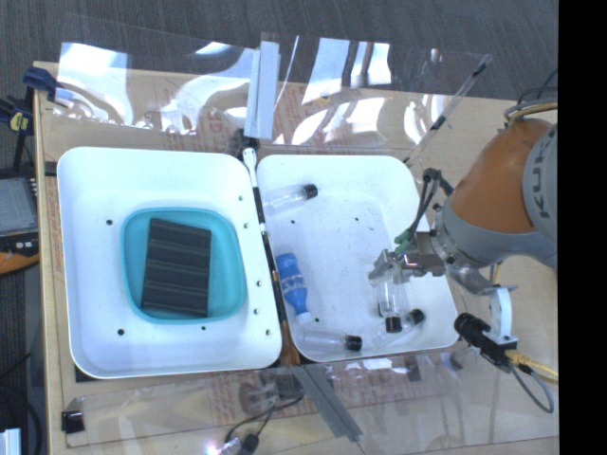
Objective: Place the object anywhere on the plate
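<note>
The grey arm reaches in from the right, its tool low over the right bin; whether the tool is released or clenched cannot be told. A clear vial with a black cap lies just beneath it, long axis roughly up-down in the view, cap toward the near rim. Other vials lie nearby: one at the far left corner, one along the near wall, plus a blue bottle. The teal plate sits in the left bin, bearing a dark ribbed block.
</note>
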`<state>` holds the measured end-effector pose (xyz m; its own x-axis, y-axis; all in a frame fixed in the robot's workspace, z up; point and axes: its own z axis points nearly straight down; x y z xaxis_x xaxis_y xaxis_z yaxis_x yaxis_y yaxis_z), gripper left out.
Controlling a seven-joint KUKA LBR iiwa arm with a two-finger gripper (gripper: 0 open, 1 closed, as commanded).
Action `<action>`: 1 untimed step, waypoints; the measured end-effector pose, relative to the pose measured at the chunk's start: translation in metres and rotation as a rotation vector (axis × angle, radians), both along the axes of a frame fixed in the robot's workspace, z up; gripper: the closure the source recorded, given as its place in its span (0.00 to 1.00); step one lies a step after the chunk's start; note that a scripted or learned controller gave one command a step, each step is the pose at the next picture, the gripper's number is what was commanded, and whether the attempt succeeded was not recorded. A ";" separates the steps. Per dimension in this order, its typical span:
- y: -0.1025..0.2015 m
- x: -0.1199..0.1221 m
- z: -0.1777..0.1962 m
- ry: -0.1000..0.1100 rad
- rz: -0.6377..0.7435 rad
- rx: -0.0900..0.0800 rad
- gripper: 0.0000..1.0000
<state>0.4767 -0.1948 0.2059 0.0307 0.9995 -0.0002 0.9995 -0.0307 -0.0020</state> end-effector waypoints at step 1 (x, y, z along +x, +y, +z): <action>0.050 0.062 0.013 0.000 0.127 0.001 1.00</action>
<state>0.5383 -0.1445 0.2189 -0.0964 0.9953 0.0012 0.9953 0.0964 -0.0016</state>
